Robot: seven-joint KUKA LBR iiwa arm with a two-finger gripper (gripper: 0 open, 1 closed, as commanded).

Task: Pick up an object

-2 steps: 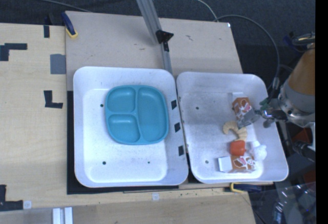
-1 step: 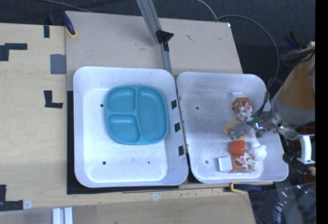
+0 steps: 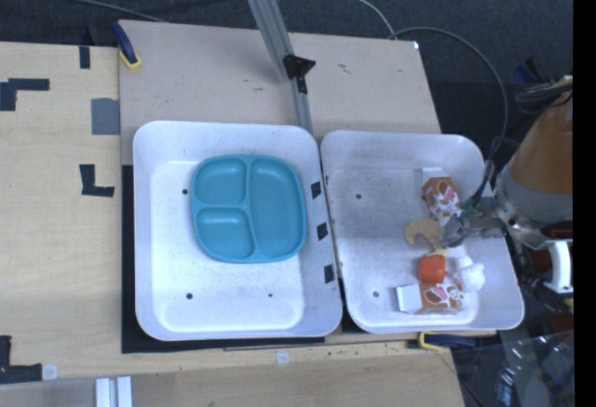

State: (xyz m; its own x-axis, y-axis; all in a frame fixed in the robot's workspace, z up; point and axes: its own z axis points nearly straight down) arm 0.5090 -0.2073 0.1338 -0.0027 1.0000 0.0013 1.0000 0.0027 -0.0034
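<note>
The right bin (image 3: 372, 210) holds several small things along its right side: a red-and-white packet (image 3: 440, 195) near the top, a tan curved piece (image 3: 424, 232) in the middle, an orange-red object (image 3: 432, 268) below it, a white block (image 3: 407, 297) and a white lump (image 3: 470, 278). My gripper (image 3: 459, 226) reaches in from the right, low over the bin, just right of the tan piece and below the packet. Nothing shows clearly between its fingers.
The left bin (image 3: 158, 284) carries a teal divided plate (image 3: 249, 208). A metal pole (image 3: 270, 14) slants down to the gap between the bins. Cables run behind the right bin. Tan bench stretches to the left.
</note>
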